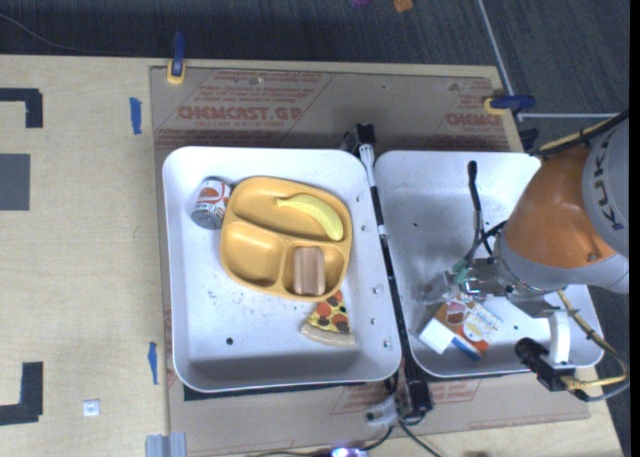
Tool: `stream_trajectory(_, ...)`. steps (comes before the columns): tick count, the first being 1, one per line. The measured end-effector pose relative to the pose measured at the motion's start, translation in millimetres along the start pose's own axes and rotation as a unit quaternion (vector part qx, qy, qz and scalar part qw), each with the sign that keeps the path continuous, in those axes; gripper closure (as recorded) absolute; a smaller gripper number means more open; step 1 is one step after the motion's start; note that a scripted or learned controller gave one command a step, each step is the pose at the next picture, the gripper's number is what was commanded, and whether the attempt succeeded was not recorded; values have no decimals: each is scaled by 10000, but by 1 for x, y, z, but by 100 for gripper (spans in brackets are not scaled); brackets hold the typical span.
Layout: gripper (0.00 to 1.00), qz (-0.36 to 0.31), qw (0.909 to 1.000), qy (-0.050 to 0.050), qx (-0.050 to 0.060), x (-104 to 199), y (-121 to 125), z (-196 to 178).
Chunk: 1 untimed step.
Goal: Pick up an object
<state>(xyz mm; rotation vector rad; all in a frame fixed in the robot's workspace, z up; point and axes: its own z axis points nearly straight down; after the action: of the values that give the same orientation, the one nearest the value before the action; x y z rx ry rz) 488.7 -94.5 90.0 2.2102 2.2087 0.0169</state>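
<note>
1. I'm down low in the right bin [560,185], gripper [468,283] just above the little carton [462,327].
2. Can't tell how my fingers are set, the wrist hides them.
3. Risk: I nudge the carton sideways and close on nothing.

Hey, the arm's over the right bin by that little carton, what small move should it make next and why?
Probably a short, straight descent. The tool sits just above the small carton, which lies flat near the front of the right bin. Whether it holds anything cannot be seen, so easing down onto the carton before closing seems safest.
</note>
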Motion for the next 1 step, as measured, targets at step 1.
stream_trajectory(1,100,10,10000,-21,-28,-2,2,-10)
